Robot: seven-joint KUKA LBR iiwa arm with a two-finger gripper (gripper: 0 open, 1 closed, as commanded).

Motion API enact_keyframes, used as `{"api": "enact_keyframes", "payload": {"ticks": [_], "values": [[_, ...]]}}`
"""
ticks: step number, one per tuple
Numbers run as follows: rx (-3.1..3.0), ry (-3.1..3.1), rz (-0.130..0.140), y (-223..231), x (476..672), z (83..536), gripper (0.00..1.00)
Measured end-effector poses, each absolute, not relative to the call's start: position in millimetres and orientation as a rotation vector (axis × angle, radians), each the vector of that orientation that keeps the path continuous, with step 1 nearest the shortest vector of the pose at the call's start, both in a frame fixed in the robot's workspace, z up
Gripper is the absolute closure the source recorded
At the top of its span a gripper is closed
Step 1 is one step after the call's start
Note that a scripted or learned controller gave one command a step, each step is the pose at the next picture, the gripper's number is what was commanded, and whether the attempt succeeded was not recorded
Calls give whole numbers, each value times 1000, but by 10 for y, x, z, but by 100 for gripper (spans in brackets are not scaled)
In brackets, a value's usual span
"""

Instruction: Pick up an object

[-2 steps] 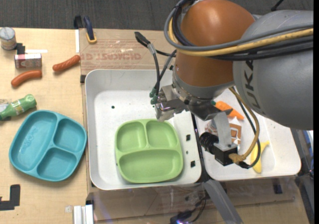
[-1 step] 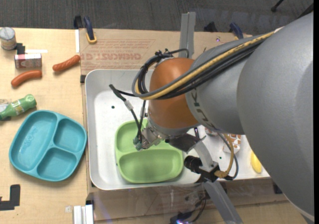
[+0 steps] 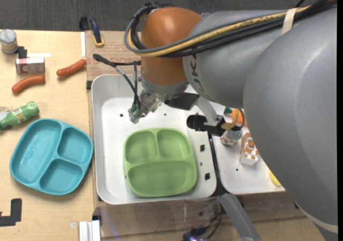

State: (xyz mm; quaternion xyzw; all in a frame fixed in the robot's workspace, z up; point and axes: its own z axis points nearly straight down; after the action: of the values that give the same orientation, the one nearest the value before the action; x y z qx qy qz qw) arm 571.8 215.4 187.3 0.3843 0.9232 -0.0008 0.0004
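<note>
The grey arm (image 3: pixel 268 74), with its orange band (image 3: pixel 166 36), sweeps in from the right and covers much of the right bin (image 3: pixel 252 181). The left bin (image 3: pixel 107 127) holds the likeliest target, a green divided plate (image 3: pixel 159 162), lying flat on the bin floor toward the near edge. The gripper (image 3: pixel 137 111) hangs just beyond the plate's far left corner, over bare white floor; nothing sits between its fingers, and I cannot tell how wide they stand. The plate looks like stiff, light moulded plastic with a smooth, probably slippery surface, so it should not bend or break, but lying flat it offers little to pinch. The raised outer rim or a divider ridge seems the best place to take hold, fingers astride it. In the right bin, small items (image 3: pixel 238 135) cluster beside the arm. Out on the bench, a blue divided plate (image 3: pixel 51 155) and two sausages (image 3: pixel 48 75) lie well apart from the gripper.
</note>
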Motion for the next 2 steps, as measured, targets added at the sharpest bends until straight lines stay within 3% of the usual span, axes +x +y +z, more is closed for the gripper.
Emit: {"api": "enact_keyframes", "payload": {"ticks": [1, 2], "values": [[882, 3011, 3, 2060, 4945, 1088, 100], [526, 3095, 0, 2181, 4897, 3596, 100]]}}
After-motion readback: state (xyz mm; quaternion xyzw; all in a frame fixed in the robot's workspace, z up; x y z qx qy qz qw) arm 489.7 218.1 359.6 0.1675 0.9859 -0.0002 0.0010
